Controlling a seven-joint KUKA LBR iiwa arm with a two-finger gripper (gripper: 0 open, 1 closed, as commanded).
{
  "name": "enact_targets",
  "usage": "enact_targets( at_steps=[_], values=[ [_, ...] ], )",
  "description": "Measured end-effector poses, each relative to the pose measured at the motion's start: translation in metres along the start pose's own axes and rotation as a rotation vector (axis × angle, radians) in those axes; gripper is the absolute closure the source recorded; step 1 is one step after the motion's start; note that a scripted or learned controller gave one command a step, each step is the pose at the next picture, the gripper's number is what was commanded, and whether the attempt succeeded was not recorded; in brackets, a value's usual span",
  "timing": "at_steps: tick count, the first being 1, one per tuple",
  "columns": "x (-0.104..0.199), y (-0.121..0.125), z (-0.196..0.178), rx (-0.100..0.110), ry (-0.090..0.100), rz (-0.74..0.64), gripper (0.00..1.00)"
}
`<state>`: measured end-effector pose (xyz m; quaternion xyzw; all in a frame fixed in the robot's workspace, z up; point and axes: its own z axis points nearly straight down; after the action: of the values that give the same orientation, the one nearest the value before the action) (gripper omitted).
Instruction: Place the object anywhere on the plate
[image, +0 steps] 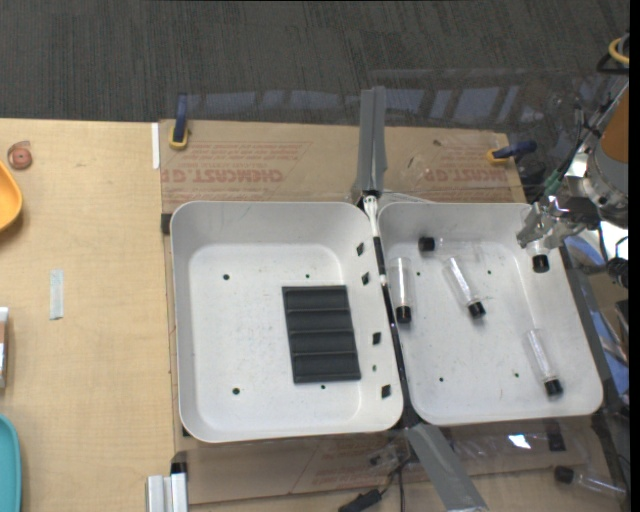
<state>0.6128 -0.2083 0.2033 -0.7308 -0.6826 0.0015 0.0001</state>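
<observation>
The tubes (462, 285) look light, stiff and slippery, best pinched mid-barrel; the gripper (543, 228) hangs nearby, its jaws' state unclear.

Two white bins sit side by side on brown cardboard. The left bin (200, 330) holds a dark ribbed plate (321, 334) lying flat near its middle. The right bin (500, 400) holds three clear tubes with black caps (400, 290), well apart. The gripper (545, 225) hovers over its upper right corner.
</observation>
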Motion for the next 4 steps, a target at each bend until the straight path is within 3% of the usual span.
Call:
enact_targets(
  at_steps=[1, 2, 3, 4],
  values=[
    [0.056, 0.009, 0.090, 0.001, 0.001, 0.223, 1.00],
    [0.130, -0.018, 0.012, 0.000, 0.001, -0.045, 1.00],
    [0.218, -0.070, 0.013, 0.003, 0.001, 0.127, 1.00],
    [0.267, -0.140, 0.013, 0.003, 0.000, 0.162, 1.00]
  ],
)
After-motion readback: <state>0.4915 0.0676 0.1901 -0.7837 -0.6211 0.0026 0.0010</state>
